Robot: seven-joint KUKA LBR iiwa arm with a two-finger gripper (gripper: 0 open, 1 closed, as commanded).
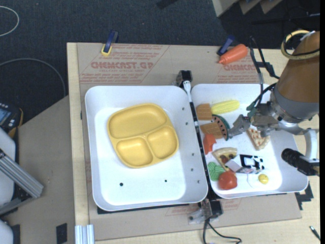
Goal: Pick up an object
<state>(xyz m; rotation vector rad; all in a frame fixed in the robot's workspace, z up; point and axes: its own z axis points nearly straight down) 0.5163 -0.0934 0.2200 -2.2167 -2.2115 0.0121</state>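
The gripper (242, 125) hangs over the right bin (287, 183) among toy food: corn (225, 106), a pizza slice (258, 138), a tomato (228, 180). Nothing shows between its fingers; whether they are parted cannot be told. The left bin (101, 187) holds a yellow tray (142, 134). The bench (152, 60) reads "CHEMCAST".

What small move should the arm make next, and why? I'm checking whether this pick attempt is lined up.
Probably lower the gripper a little further toward the toy food beneath it. It hangs over the right bin, beside the brown toy slice and the pizza slice, and no object is seen between its fingers. The yellow divided plate in the left bin lies far off.
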